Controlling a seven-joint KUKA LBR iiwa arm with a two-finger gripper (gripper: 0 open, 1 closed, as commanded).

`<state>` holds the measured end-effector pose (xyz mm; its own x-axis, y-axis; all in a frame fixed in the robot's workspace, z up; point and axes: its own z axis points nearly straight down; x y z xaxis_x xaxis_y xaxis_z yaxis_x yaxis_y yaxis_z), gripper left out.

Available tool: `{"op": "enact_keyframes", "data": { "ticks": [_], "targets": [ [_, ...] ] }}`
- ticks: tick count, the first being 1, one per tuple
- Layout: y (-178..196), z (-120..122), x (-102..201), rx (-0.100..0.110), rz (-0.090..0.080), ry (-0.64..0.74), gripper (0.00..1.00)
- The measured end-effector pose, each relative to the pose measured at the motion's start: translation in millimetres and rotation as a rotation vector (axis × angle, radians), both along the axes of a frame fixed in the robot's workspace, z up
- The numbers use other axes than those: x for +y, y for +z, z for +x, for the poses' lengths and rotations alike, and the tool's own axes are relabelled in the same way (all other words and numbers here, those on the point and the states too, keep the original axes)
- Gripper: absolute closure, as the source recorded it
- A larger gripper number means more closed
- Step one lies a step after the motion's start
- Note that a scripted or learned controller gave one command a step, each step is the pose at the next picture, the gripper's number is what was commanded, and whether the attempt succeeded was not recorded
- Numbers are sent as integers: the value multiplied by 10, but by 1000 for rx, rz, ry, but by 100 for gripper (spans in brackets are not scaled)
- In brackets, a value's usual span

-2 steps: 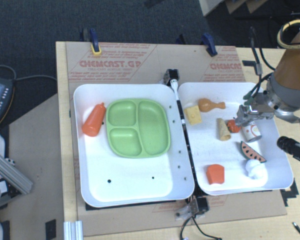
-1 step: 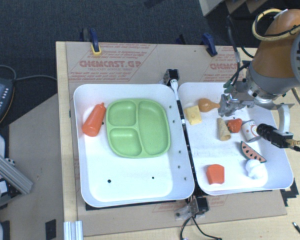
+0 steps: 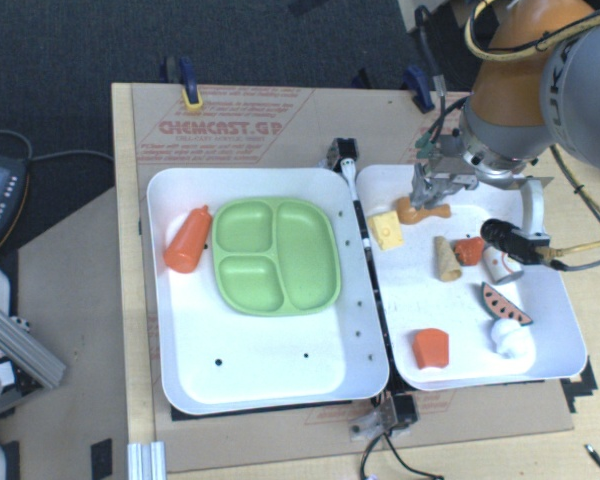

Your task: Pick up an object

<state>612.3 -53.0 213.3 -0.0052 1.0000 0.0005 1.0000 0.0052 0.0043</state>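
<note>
My gripper (image 3: 436,192) hangs low over the back left part of the right bin (image 3: 560,363). Right below its tip lies a small orange-brown piece (image 3: 421,211), partly covered by the gripper. Just left of that piece is a yellow cheese-like block (image 3: 387,230). A tan cylinder (image 3: 446,258) and a small red-orange piece (image 3: 469,250) lie a little nearer the bin's middle. Further forward are a watermelon slice (image 3: 505,305), a white ball (image 3: 511,338) and an orange cup (image 3: 431,348).
The left bin (image 3: 260,373) holds a green divided plate (image 3: 277,255) and an orange bottle-shaped toy (image 3: 187,239) along its left side. A black rail (image 3: 363,258) runs between the bins. A black fitting with a cable (image 3: 515,240) juts over the right bin's right side.
</note>
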Motion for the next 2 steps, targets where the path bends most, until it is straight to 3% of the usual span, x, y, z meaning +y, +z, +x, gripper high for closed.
{"op": "enact_keyframes", "data": {
  "ticks": [1,2],
  "targets": [
    [91,197,160,-1,-1,-2,100],
    [195,195,110,0,-1,-4,100]
  ]
}}
